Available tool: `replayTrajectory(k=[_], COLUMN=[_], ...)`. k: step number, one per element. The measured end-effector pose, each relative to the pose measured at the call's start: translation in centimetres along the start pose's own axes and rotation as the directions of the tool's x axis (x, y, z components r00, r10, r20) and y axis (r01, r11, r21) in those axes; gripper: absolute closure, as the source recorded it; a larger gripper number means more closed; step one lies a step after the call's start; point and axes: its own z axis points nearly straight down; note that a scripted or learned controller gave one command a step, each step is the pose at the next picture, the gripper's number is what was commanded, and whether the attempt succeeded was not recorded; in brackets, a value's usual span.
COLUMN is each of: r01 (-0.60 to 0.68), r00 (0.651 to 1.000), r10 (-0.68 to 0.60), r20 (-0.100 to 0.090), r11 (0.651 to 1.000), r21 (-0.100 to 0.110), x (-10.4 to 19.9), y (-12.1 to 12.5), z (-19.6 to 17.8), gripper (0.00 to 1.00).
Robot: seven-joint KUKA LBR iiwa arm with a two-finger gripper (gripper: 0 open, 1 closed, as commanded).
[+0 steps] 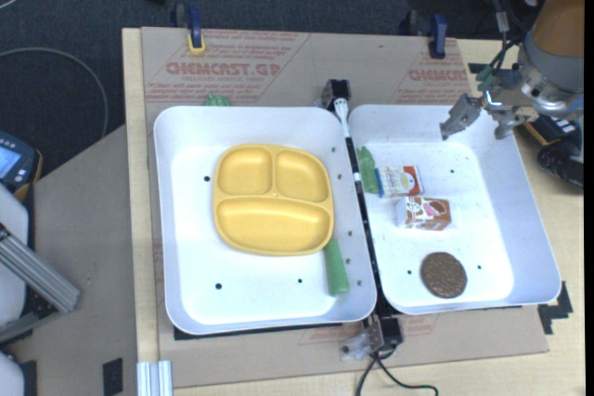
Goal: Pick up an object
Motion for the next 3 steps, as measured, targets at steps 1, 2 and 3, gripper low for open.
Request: replayTrajectory(k=[1, 2, 3], r01=[0.010, 0.000, 0.009], r00=[1.000, 1.000, 1.000], r10=[-0.009, 0.000, -0.009], r20=[-0.007, -0.001, -0.005], r11=[1.000, 1.000, 1.000], r21=[0.010, -0.001, 0.007], x=[10.8, 10.1, 18.8], y=[-5.3, -5.0, -10.4], z=[4.4, 3.0, 2.8], gripper=[0.00, 1.00, 1.00])
